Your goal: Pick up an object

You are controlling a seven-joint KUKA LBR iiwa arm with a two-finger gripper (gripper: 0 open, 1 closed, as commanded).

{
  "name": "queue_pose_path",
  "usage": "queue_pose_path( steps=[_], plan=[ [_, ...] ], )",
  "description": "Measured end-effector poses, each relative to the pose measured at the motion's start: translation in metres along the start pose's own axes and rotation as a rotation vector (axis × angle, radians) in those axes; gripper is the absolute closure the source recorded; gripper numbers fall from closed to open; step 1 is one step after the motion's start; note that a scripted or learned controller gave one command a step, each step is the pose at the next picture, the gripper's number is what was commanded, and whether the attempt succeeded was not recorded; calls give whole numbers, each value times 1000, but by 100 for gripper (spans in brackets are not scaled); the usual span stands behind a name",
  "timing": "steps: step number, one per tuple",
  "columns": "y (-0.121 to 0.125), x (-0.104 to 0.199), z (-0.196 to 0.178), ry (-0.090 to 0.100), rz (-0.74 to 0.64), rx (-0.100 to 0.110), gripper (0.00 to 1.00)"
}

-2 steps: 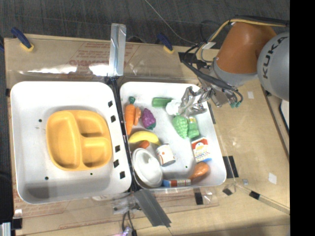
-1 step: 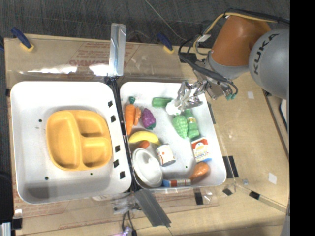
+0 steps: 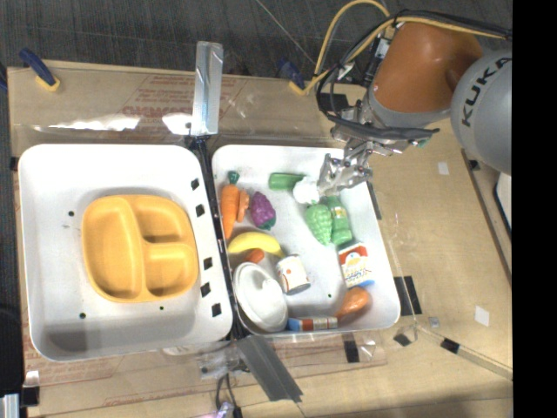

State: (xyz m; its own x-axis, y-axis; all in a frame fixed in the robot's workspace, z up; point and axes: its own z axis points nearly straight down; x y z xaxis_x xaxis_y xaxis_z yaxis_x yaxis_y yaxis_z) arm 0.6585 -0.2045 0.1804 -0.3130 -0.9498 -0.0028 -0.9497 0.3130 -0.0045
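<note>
Green toy corn (image 3: 319, 221), right of centre, looks light, stiff and slippery. We would pinch its middle. We cannot tell the state of our pincer (image 3: 341, 174) above it.

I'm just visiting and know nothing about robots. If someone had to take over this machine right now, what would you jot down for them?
End effector: low over the back of the right bin, beside a white piece and a green corn cob. Nothing visibly held.
Things: carrot, purple grapes, banana, white bowl and small can lie in the right bin; yellow divided tray in the left bin.
Done: nothing lifted.
Left: grasp one object and raise it.
</note>
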Motion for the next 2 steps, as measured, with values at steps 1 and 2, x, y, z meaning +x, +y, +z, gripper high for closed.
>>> queue_pose_path(
  steps=[1,2],
  plan=[
    [12,8,-39,0,-443,1,100],
    [12,7,-48,-2,-443,4,100]
  ],
)
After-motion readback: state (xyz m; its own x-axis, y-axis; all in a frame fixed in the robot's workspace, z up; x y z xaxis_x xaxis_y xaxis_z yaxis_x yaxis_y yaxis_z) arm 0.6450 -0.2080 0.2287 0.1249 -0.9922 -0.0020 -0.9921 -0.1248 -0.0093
